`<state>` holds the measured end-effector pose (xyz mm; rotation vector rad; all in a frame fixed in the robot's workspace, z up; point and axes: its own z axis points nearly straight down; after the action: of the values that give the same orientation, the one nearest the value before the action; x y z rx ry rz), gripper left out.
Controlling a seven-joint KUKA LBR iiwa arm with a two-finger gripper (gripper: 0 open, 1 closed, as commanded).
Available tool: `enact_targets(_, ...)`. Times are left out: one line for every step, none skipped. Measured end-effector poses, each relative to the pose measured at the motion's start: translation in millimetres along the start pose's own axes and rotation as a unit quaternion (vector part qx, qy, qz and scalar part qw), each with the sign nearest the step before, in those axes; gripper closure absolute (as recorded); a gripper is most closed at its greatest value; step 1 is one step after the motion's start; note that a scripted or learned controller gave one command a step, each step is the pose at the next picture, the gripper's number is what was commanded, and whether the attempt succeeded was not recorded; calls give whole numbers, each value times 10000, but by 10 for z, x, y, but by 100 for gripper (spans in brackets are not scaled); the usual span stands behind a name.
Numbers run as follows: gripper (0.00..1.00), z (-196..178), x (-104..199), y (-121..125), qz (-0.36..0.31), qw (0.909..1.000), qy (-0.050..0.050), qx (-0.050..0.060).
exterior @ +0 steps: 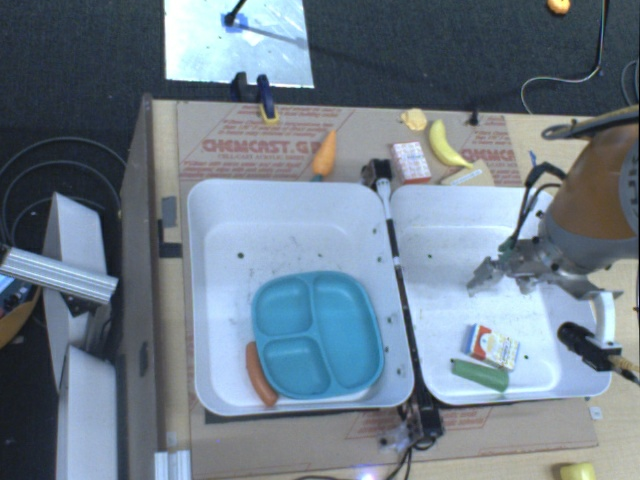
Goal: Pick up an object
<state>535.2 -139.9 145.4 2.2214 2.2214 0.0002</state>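
Note:
In the right bin lie a small red, white and blue box and a green pickle-like piece, both near the front wall. My gripper hangs over that bin's middle right, above and behind the box. It is open, with nothing between its fingers. The left bin holds a blue divided plate and an orange sausage-shaped piece at the plate's front left.
Behind the bins on the cardboard lie a toy carrot, a banana, a small pink box and a yellow bit. A black divider runs between the bins.

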Motion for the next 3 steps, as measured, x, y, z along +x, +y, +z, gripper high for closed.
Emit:
enact_targets(0,169,10,-422,5,10000,4,17)
enact_targets(0,199,409,-485,-33,10000,11,4)
enact_targets(0,-643,73,348,-27,10000,-28,-77)
